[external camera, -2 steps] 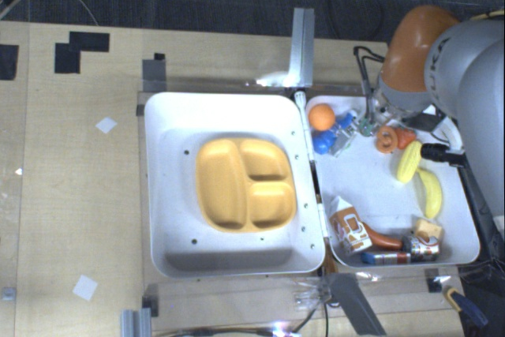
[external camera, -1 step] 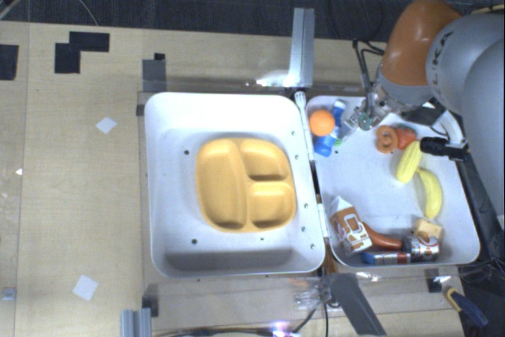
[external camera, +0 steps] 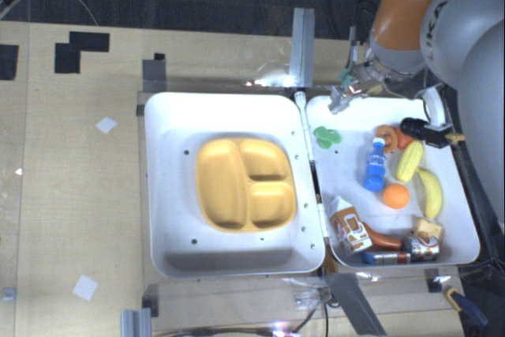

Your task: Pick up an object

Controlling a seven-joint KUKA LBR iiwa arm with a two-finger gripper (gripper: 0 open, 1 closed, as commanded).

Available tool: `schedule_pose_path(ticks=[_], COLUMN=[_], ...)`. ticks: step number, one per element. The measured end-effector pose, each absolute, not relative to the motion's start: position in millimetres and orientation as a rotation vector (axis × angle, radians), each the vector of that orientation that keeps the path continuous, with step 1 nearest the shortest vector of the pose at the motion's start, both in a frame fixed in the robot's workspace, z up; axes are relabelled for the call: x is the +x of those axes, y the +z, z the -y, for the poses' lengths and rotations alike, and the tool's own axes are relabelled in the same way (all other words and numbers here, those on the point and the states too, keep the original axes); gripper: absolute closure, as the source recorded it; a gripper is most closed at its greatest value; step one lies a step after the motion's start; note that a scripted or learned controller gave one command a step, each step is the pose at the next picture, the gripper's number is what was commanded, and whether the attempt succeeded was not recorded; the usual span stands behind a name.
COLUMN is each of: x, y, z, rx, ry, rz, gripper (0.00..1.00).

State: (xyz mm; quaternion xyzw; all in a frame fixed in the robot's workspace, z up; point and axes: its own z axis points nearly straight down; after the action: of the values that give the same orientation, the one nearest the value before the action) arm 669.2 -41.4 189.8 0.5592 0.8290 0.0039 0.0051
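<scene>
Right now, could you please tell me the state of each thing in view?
gripper: above right bin's far left corner, holding nothing visible
yellow tray: flat in left bin
blue bottle: lying in right bin
orange ball: beside bottle
banana: lying near right wall

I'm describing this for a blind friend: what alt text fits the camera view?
A grey and orange robot arm reaches over the right white bin, which holds toy food: a banana, an orange, a blue bottle. The left bin holds a yellow tray.

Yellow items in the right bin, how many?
2: the corn cob upright near the bin's middle, and the banana just right of it by the orange ball. Others may hide under the clutter.
</scene>
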Motion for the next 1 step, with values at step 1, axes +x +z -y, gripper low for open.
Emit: schedule_pose_path(ticks=[1], x=[600.6], y=[103.2], z=[93.6], rx=[2.064], ry=[0.000], rz=[-2.366], gripper=[1.00])
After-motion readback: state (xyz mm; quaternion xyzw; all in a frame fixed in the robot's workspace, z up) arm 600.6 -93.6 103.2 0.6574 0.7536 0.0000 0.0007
